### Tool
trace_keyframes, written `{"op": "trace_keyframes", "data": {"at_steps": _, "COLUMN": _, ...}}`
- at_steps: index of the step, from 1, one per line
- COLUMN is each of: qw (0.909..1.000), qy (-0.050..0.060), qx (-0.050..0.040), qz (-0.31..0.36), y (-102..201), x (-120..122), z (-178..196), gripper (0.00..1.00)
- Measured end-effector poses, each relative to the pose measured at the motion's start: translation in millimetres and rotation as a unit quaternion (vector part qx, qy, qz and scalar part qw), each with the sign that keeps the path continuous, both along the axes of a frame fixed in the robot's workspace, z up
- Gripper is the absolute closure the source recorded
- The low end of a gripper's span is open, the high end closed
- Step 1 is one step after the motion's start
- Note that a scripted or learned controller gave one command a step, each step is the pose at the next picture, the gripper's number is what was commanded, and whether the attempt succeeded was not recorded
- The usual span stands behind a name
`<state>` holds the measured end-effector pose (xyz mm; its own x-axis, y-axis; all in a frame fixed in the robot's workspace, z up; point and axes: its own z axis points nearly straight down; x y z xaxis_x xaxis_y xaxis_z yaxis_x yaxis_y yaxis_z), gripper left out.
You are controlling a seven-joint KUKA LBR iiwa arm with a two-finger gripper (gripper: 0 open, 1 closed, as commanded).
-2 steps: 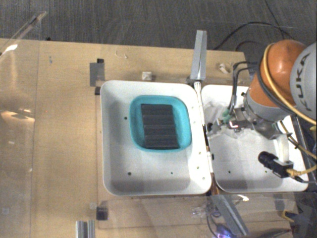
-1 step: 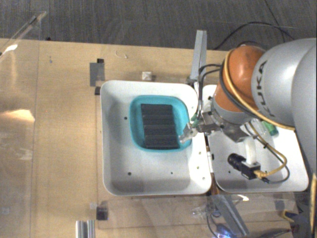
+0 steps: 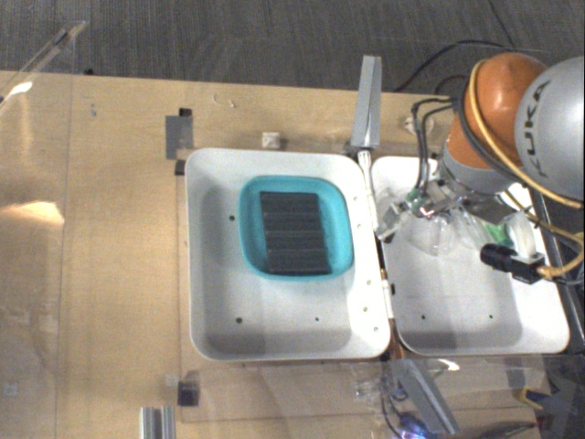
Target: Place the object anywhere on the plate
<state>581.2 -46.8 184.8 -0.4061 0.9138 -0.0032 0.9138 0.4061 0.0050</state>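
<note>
white bins (image 3: 274, 337) number two, one teal plate (image 3: 251, 218) in the left; jaws' (image 3: 430, 210) state unclear.

My grey metal arm (image 3: 553, 126) comes in from the right edge of the camera view and bends downward, so that its rounded upper casing sits high in the top right corner. Just below that casing my broad orange band (image 3: 489, 108) wraps the arm above the wrist, with a grey collar under it. From the collar my wrist points down and to the left, toward the middle of the view. My two-finger hand (image 3: 422, 210) hangs at the end of it, low and tilted, with thin cables looping beside it and a black fitting jutting off to the right. The hand's tips are blurred and pale against what lies below.
</note>
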Motion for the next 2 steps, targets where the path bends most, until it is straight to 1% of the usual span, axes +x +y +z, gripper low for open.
{"op": "trace_keyframes", "data": {"at_steps": 1, "qw": 0.9998, "qy": 0.000, "qx": 0.0009, "qz": -0.018, "y": 48, "x": 1, "z": 0, "gripper": 0.00}}
{"op": "trace_keyframes", "data": {"at_steps": 2, "qw": 0.9995, "qy": 0.000, "qx": 0.0009, "qz": -0.030, "y": 78, "x": 9, "z": 1, "gripper": 0.00}}
